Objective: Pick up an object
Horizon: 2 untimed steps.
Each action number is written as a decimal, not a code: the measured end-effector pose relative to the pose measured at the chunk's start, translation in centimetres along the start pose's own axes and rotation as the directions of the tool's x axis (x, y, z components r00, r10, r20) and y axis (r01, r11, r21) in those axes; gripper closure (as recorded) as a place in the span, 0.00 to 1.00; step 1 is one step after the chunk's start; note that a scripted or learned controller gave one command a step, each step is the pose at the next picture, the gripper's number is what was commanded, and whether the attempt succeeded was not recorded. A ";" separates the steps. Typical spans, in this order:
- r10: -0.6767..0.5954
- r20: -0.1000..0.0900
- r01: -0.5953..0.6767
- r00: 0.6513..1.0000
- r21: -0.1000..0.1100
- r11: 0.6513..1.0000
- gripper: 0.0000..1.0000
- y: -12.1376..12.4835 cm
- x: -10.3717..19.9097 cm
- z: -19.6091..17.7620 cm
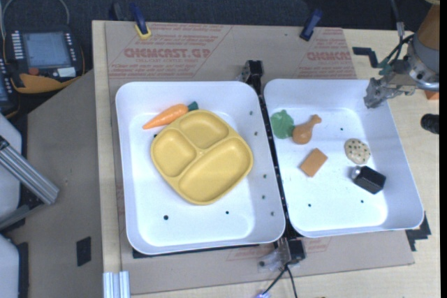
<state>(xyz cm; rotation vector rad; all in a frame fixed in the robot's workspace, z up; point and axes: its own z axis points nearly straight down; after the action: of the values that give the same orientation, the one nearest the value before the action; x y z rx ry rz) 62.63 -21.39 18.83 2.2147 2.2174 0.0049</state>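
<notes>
Currently: left bin holds yellow tray, carrot; right bin holds drumstick, cookie, black block. Jaws over right bin's far-right rim, state indeterminate.

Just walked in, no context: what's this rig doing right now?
Pick attempt, nothing grabbed yet. The gripper hangs over the far right corner of the right bin, apart from every item. In that bin lie a green piece, a drumstick, an orange block, a cookie and a black block. The left bin has a yellow divided plate with a carrot beside its far edge.
</notes>
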 end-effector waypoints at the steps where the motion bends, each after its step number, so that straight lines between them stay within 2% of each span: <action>1: 0.001 0.000 -0.001 1.000 0.000 1.000 1.00 -0.2 -0.8 -4.8; 2: 0.000 0.001 0.000 1.000 -0.001 1.000 1.00 0.0 -0.9 -10.3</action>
<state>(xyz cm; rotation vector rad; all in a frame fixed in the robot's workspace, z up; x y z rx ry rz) 62.57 -22.23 29.14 2.2136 2.2161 0.0055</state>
